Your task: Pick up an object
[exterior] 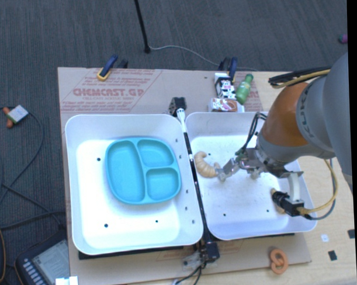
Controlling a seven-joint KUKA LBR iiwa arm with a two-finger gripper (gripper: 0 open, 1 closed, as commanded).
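Right bin [245,224], gripper [225,171] low over the floor near its left side, arm coming in from the right. Target looks like the croissant [204,165], a tan curved pastry lying by the bin's left wall. It sits just left of the fingertips, maybe touching them; contact can't be confirmed at this slant. Its long axis runs roughly top-left to bottom-right in the view, curling toward the gripper at the lower end.

Finger spread: cannot tell, the tips are small and blur together, and nothing is visibly between them. So no grasp yet, by my judgement.

Next move likely a short shift left plus a descent to straddle the pastry across its narrow width. Risk: the left wall is just beyond it, little room for the outer finger, and a push could pin it against the wall.

Other stuff: left bin [88,230] holds a blue tray [143,170] with three compartments, well apart from the action. A green bottle [243,89] and a small box [226,102] stand on the board behind the right bin. An orange ring [278,260] lies on the board in front. None in the way.
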